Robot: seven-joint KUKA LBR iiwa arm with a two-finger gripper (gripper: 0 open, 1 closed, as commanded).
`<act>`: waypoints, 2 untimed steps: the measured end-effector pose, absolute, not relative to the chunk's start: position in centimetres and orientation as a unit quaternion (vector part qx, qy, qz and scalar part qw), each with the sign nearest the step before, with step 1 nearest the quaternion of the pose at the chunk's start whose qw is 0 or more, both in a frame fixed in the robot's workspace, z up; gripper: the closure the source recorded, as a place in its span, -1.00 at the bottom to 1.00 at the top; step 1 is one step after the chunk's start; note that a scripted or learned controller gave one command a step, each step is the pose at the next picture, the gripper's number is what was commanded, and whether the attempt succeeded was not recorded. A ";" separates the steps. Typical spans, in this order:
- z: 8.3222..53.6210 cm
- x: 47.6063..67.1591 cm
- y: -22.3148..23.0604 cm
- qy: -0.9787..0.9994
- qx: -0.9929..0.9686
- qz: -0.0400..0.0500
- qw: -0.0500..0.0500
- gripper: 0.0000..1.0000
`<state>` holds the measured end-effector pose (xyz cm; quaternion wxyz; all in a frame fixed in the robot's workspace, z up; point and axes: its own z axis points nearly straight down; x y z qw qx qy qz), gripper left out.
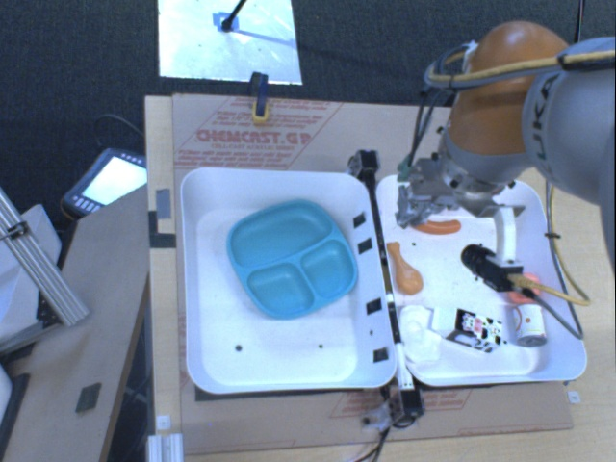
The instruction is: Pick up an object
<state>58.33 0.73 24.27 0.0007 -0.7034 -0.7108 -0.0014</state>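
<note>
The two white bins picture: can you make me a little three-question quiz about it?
1. True or false: the blue divided plate lies in the left bin.
2. Which bin is the gripper over? A left, B right.
3. Fill in: just past the gripper lies an orange ____.

Key: 1 true. 2 B. 3 hot dog toy, though it is small and hard to be sure of.

A single fixed camera looks down at a slant from above the near edge of the bench, far enough back to take in both bins whole. The left bin (197,287) sits near the middle of the frame, the right bin (563,354) beside it, and the arm (539,94) enters from beyond the right bin.
</note>
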 end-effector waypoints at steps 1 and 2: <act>24.8 57.0 5.5 -0.711 -0.704 -0.001 0.001 1.00; 23.2 55.9 10.8 -0.711 -0.704 -0.001 0.001 1.00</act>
